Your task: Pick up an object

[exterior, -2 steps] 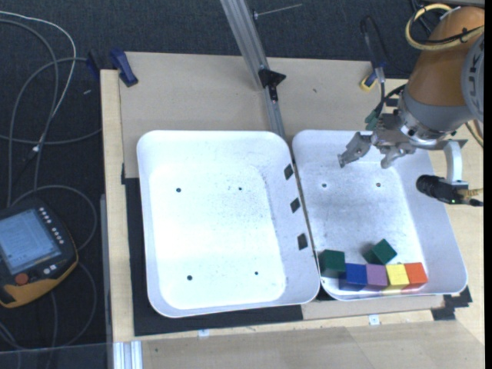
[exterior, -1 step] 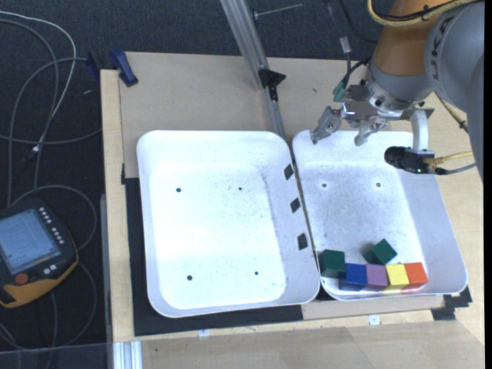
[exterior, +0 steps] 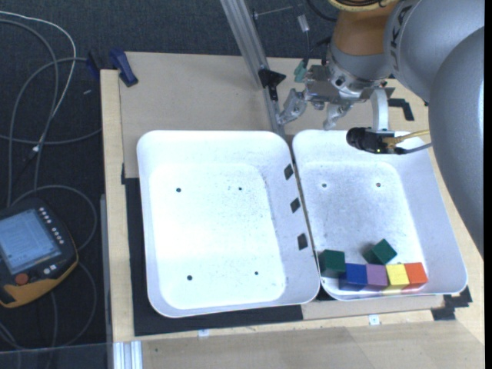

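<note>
**A:** How do the jaws of the gripper [exterior: 308,118] stand?

**B:** They are apart, splayed wide, and nothing sits between the fingers [exterior: 286,111]. They touch no object. The gripper hangs over the far end of the bench [exterior: 192,91], just beyond the rims where the two bins meet.

**A:** And the things it could pick up?

**B:** All are in the right bin [exterior: 430,198], crowded into its near end, well apart from the gripper. Four stand in a row along the near wall: a blue block [exterior: 355,274], a purple block [exterior: 377,275], a yellow block [exterior: 397,274] and an orange block [exterior: 416,272], each touching the next. A dark green block [exterior: 332,261] sits just left of the blue one, close to the bin's left wall. A green block [exterior: 381,250] lies tilted behind the purple and yellow ones.

**A:** What is close to the gripper?

**B:** An aluminium post [exterior: 240,29] runs at a slant down to the bench, ending just to the gripper's left. The grey arm [exterior: 450,60], with its orange band, fills the upper right above the right bin's far corner.

**A:** Anything else around?

**B:** The left bin [exterior: 154,152] lies beside the right one, with black clips [exterior: 294,204] along the seam between them. A blue object [exterior: 123,66], too small to tell apart, lies at the bench's far left corner. Off the bench, on the dark floor, are loose cables [exterior: 46,60] and a handheld pendant [exterior: 29,246] with a screen.
</note>
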Tool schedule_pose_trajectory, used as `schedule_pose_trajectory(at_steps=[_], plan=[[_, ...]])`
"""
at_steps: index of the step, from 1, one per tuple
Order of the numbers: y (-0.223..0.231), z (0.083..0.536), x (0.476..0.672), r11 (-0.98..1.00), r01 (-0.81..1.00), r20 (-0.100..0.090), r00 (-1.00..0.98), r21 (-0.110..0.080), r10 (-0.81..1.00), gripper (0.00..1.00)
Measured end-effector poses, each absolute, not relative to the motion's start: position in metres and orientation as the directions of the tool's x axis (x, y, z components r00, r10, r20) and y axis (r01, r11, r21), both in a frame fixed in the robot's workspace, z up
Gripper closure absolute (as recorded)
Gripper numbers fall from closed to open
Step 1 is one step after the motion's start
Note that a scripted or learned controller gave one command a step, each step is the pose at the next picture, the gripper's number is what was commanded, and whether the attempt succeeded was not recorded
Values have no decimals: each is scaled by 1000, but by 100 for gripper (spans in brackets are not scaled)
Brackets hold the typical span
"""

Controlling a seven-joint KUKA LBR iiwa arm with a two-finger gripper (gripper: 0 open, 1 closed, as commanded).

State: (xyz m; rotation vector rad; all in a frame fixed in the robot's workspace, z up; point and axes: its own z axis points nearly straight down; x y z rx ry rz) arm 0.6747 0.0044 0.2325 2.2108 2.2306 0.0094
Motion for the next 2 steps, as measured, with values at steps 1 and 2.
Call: schedule_pose_trajectory(at_steps=[1,2], plan=[[62,198,678,7,1000,3,-7,-5,1000,0],[-37,200,670,-8,1000,-4,8,-2,1000,0]])
